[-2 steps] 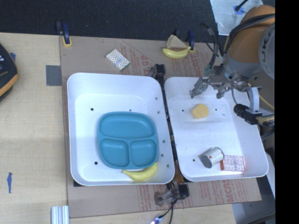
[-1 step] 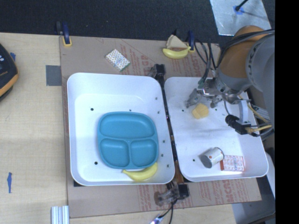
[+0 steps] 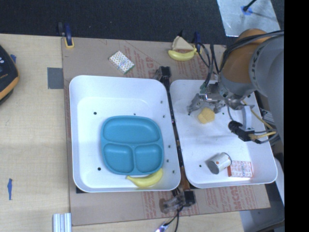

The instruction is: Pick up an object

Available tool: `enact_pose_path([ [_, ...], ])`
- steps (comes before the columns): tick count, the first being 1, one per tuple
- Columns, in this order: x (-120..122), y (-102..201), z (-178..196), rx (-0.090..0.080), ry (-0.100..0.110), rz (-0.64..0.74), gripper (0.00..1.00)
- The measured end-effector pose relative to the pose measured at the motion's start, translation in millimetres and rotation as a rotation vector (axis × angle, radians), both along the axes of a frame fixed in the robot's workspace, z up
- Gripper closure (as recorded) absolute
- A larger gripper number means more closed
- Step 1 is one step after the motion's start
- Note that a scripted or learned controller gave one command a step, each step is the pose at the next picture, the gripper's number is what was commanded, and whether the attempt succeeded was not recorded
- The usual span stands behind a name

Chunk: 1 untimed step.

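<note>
Gripper [image 3: 206, 105] low in the right bin [image 3: 190, 170], over a pale yellow block [image 3: 206, 115].
The block lies near the bin's far edge, just under the fingers; whether they are apart or together cannot be told. A small can [image 3: 218, 163] and a red-patterned packet [image 3: 240, 168] lie near the bin's front edge.

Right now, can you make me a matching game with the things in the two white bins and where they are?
Things:
1. blue divided plastic plate
2. yellow banana
3. small grey metal cup
4. pale yellow chunk

Places:
A. right bin, near edge
B. left bin, middle
C. right bin, under the gripper
D. left bin, against the plate's near edge

Pairs: 1-B, 2-D, 3-A, 4-C
</note>
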<state>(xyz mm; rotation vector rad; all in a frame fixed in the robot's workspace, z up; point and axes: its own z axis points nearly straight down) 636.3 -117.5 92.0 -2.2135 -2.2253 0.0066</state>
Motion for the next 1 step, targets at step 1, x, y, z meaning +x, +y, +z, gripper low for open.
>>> enact_pose_path([
  [1, 0.2, -1.1, 10.6, -0.001, 0.001, 0.003, 1.00],
])
